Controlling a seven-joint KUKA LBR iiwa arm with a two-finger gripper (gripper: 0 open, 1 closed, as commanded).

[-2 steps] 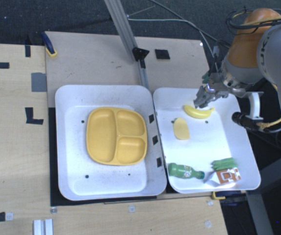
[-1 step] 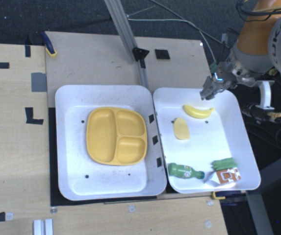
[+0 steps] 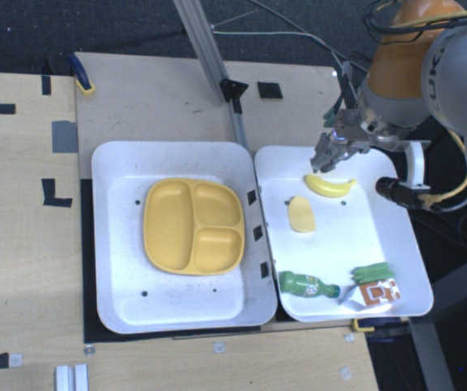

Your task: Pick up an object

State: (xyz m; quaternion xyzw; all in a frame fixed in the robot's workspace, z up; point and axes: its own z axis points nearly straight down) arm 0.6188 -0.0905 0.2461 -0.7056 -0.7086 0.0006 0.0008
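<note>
A yellow banana [image 3: 331,186] lies near the back of the right bin [image 3: 396,243]. Just in front of it to the left rests a pale yellow oval piece [image 3: 301,215]. A green bottle [image 3: 306,284] lies on its side at the bin's front, with a small orange and white carton topped by green [image 3: 375,287] to its right. My gripper [image 3: 324,160] hangs over the back of the right bin, its tips just above the banana's left end, with nothing seen between them.
The left bin [image 3: 119,218] holds a yellow divided plate [image 3: 193,226]. A metal post [image 3: 209,47] slants up from between the bins at the back. Cables trail from the arm on the right.
</note>
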